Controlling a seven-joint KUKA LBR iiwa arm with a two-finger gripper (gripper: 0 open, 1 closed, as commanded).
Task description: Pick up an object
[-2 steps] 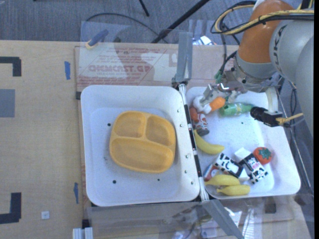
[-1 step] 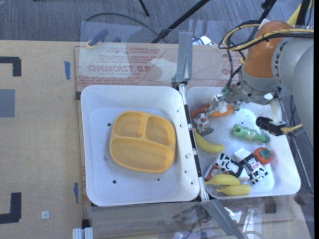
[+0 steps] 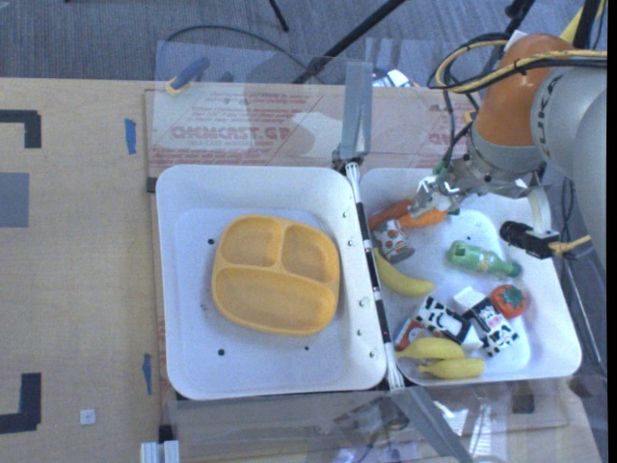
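My gripper [image 3: 437, 189] hangs low over the back left part of the right bin [image 3: 564, 340], below the orange wrist band. Its tip is just above the right end of an orange carrot [image 3: 413, 216], which lies slanted on the bin floor. I cannot tell whether it touches the carrot. A small can [image 3: 392, 240] stands just in front of the carrot. Beside it lies a yellow banana [image 3: 404, 279]. A green bottle [image 3: 480, 257] lies to the right of these.
A red tomato [image 3: 508, 300], a black-and-white cow toy [image 3: 455, 322] and two more bananas [image 3: 445, 357] crowd the right bin's front. The left bin [image 3: 183, 210] holds a yellow divided plate [image 3: 277, 274]. A metal divider [image 3: 369, 268] separates the bins.
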